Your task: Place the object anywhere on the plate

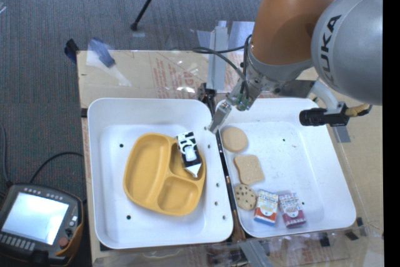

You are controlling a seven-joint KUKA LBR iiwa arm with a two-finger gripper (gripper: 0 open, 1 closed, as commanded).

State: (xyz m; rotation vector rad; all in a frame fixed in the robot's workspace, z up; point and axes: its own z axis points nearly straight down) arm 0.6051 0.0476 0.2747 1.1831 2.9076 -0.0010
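Yellow plastic marks the divided plate [159,181] in the left bin [106,122], and a small black-and-white carton [189,154] lies on the plate's upper right rim, tilted. The claw [220,115] hangs above the seam between the bins with nothing between its fingers; how far they are spread, I cannot tell. In the right bin [312,153] lie three biscuits [235,139] and two small cartons [267,207].

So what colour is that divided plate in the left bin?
The plate is yellow, plain with no pattern; the overhead camera view shows it clearly.
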